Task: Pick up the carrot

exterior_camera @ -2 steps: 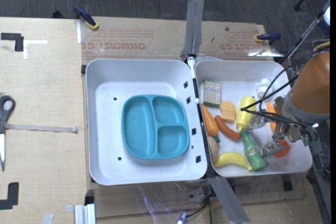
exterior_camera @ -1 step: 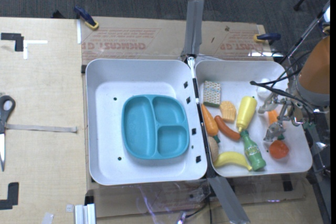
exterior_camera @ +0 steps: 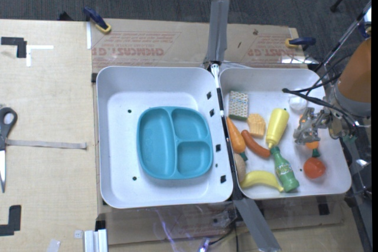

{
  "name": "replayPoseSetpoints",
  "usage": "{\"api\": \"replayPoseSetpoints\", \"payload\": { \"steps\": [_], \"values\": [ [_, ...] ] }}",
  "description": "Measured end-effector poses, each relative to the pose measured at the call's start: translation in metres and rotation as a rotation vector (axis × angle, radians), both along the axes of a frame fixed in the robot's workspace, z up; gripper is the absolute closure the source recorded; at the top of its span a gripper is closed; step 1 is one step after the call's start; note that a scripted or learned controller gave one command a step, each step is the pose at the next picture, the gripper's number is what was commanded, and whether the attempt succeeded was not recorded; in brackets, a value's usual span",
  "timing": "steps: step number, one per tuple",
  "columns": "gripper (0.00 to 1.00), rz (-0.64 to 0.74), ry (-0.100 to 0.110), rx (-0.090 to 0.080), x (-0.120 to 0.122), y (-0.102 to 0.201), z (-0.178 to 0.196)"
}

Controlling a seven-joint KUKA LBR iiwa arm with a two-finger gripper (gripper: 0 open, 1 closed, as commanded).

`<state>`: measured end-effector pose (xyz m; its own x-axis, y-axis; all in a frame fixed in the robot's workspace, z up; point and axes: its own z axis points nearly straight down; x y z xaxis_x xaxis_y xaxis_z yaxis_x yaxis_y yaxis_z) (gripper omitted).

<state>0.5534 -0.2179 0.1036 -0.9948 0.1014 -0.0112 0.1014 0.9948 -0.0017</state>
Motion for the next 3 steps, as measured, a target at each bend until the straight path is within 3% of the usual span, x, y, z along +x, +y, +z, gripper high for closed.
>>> {"api": "replayPoseSetpoints", "payload": {
  "steps": [1,2,3],
  "values": [
    [1.0,-0.003,0.008,0.003,-0.063,0.073,-0.011],
    [0.0,-0.003,-0.014,-0.001,-0.057,0.072,-0.006],
    [0.0,0.192,0.004,0.001,-0.021,0.159,0.134]
  ]
}}
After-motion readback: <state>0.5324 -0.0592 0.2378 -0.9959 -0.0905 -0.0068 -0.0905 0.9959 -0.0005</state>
